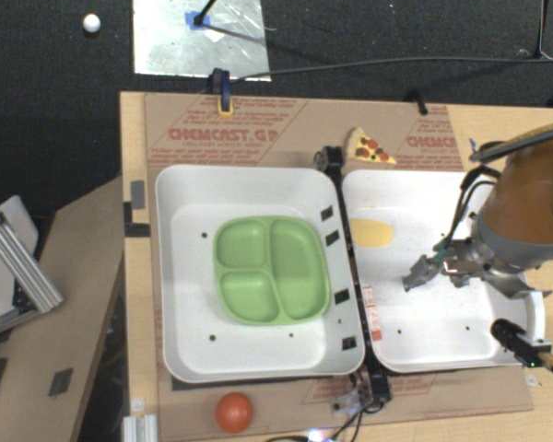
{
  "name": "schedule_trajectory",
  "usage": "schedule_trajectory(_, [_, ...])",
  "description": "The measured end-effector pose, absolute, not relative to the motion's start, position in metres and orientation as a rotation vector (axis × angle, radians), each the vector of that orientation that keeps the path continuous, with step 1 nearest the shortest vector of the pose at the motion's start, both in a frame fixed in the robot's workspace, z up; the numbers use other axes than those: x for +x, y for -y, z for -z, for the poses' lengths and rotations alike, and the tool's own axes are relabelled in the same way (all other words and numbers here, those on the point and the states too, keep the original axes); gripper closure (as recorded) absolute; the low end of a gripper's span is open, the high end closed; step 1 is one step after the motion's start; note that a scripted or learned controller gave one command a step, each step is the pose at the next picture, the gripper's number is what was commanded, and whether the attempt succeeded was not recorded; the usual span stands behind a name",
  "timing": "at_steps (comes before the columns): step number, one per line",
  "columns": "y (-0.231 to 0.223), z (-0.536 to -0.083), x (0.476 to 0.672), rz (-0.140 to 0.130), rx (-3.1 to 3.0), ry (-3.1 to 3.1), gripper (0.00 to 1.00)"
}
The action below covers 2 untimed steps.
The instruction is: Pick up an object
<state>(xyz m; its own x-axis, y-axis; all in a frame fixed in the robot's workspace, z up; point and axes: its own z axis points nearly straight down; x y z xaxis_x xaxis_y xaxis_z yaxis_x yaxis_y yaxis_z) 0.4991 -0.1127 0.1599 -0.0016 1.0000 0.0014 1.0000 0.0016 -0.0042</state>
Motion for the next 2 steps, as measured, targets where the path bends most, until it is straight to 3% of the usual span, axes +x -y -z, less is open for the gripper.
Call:
schedule_trajectory(1, [0.112, -0.097, 0.495, -0.003, -2.217, 2.22, 0.0])
schedule_trajectory(2, [0.112, -0.084, 0.496, 0.0, -2.22, 2.222, 0.0])
